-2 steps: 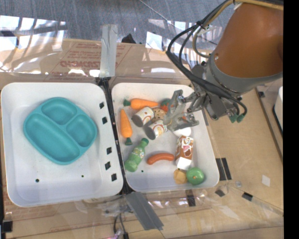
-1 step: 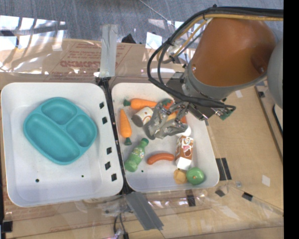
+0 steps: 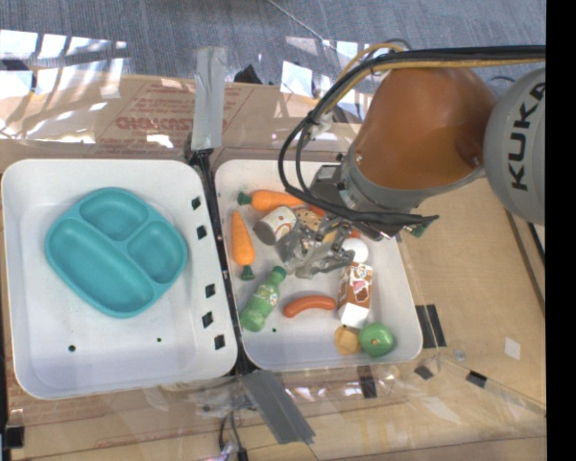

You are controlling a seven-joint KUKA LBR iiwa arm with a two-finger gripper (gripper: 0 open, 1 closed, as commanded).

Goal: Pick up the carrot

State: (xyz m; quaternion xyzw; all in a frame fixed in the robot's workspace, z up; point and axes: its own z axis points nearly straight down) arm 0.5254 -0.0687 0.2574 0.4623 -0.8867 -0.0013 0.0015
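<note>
grey metal was what i saw first at the wrist: the gripper (image 3: 315,248) hung low over the middle of the right bin (image 3: 403,296), under the orange band of the arm (image 3: 418,128). its fingers were lost among the clutter below, so i could not tell whether they stood apart or together, and i saw nothing clearly held between them. the gripper sat just beside a small grey-and-white cup-like toy (image 3: 276,225) and close above a brown carton (image 3: 356,292); whether it touched either i could not say.

there were two carrots in the right bin. the carrot (image 3: 242,239) nearest the left wall lay with its long axis running roughly up and down in my view, pointed tip toward the far side, green stub toward the near side. it lay apart from the gripper. a second carrot (image 3: 272,200) lay along the far wall, its long axis across the view, green end to the left.

a green bottle (image 3: 261,300), a red sausage (image 3: 309,305) and a green apple (image 3: 377,339) lay nearer me. the left bin (image 3: 29,353) held a teal divided plate (image 3: 116,250)
</note>
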